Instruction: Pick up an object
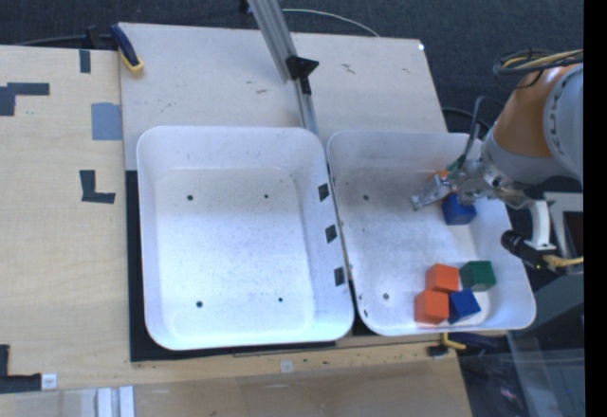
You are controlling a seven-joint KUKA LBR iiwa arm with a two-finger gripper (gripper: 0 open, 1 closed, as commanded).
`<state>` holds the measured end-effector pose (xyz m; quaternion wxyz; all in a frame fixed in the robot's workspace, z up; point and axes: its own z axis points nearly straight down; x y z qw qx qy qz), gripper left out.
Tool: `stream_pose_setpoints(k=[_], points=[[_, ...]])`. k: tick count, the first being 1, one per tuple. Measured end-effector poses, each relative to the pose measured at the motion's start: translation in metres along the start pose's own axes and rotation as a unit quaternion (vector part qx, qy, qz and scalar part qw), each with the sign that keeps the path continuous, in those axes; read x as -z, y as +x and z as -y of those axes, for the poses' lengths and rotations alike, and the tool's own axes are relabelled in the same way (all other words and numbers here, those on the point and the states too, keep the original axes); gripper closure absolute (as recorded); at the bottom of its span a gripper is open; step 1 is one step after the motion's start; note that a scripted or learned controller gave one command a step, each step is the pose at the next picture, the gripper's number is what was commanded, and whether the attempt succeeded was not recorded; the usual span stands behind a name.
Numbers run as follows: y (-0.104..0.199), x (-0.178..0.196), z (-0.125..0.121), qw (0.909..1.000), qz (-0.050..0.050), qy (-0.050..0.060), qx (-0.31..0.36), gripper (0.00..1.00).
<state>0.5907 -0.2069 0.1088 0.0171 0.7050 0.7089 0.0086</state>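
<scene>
1. The left bin (pixel 232 235), a shallow, speckled white plastic tray with rounded corners, sits beside the right bin (pixel 389 216).
2. Near the right bin's front corner cluster two orange blocks (pixel 436 292), a blue block (pixel 464 305) and a green block (pixel 477 274).
3. The gripper (pixel 446 192) hangs low over the right bin, just beside a blue object (pixel 459 209); its grip cannot be told.
4. The grey arm (pixel 536 135) reaches in from the right.

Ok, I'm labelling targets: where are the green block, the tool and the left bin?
green block (pixel 478 273): camera view, top face.
tool (pixel 438 192): camera view, between its fingertips.
left bin (pixel 145 244): camera view, left rim.
</scene>
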Motion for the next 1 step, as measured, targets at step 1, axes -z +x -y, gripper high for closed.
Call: stream_pose_setpoints(k=[1], points=[[0.0084, -0.0047, -0.0731, 1.0, 0.0, 0.007, 0.0, 0.0]])
